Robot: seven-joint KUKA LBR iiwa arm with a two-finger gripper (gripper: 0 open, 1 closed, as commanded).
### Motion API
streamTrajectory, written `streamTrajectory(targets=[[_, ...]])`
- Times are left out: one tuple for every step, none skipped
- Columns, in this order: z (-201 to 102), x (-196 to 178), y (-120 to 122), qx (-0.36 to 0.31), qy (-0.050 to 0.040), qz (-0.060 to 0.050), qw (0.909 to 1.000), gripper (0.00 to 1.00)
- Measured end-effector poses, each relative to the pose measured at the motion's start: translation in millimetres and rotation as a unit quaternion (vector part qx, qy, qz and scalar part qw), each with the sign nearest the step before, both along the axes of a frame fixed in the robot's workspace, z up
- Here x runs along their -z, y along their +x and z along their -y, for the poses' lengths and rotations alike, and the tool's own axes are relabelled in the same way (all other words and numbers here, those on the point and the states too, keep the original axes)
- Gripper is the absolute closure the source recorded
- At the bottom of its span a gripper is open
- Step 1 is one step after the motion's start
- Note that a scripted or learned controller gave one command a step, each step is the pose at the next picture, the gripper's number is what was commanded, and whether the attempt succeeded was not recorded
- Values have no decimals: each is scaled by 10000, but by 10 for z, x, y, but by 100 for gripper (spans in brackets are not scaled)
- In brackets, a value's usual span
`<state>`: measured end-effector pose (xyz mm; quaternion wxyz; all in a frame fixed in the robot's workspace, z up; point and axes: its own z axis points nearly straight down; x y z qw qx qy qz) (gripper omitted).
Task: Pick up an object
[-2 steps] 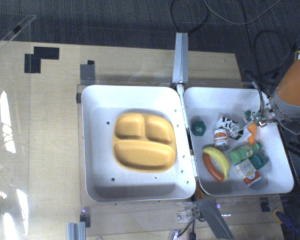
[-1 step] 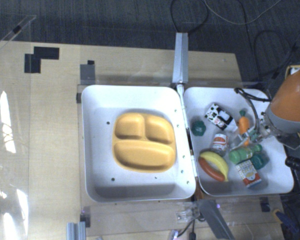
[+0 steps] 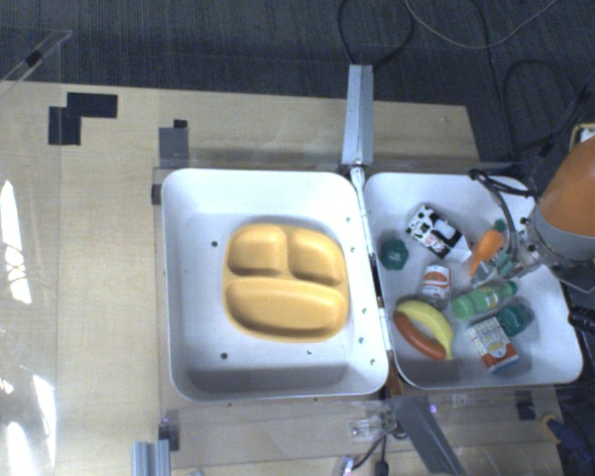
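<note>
gripper (image 3: 511,259): low in right bin (image 3: 565,360), grip state unclear | carrot (image 3: 486,245): touching, just left | green bottle (image 3: 483,298): just below | banana (image 3: 423,318), carton (image 3: 490,342): further left-below | tray (image 3: 283,280): far left, other bin

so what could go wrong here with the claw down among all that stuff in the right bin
1. The right bin is crowded: the carrot, green bottle and small can lie close together, so the claw may nudge or catch two things at once.
2. The claw sits by the carrot's tip, so a grasp there could slip off.
3. The banana rests against the hot dog; picking either may drag the other.
</note>
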<state>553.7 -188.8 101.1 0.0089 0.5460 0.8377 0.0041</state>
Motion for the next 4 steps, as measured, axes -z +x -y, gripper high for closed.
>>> streamTrajectory(targets=[[-228, 72, 295, -373, 5, -61, 9993, 100], [-231, -1238, 1171, 634, 13, -52, 9980, 100], [-233, -1234, 1171, 632, 11, -55, 9980, 0], [71, -17, 822, 738, 12, -42, 9973, 0]])
